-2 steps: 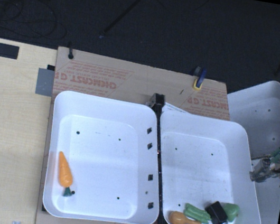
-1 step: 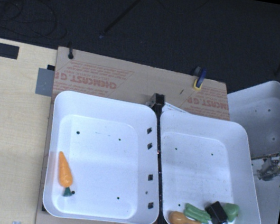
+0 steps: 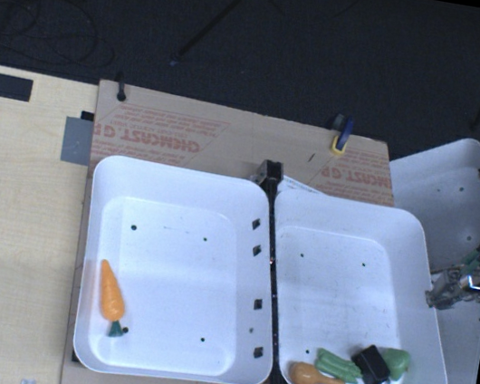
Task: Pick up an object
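Objects to pick: none lifted yet; all four toys lie on bin floors.
Carrot [image 3: 111,293]: orange with a green stub, flat in the left bin [image 3: 176,189], far left of the fingers with the whole right bin between.
Pear-shaped yellow toy [image 3: 314,377]: against the near wall of the right bin [image 3: 355,218], left of and below the fingers.
Green pod [image 3: 338,367]: just beside the yellow toy, slightly nearer the fingers.
Black block [image 3: 372,365]: lying over the green pieces, touching them, below-left of the fingers.
Green lump [image 3: 397,360]: closest toy to the fingers, tucked in the near right corner.
Fingers [image 3: 450,290]: at the right bin's outer rim, apart from every toy; too small and cluttered to tell how wide they stand.
Arm [image 3: 449,182]: pale link reaching in behind the fingers.
Desk [image 3: 5,219]: bare wood to the far left.
Progress: nothing gripped; target choice, descent, closing and lift all seem left to do.
Likely next: the right-corner cluster is nearest, though crowding may spoil a clean grasp.
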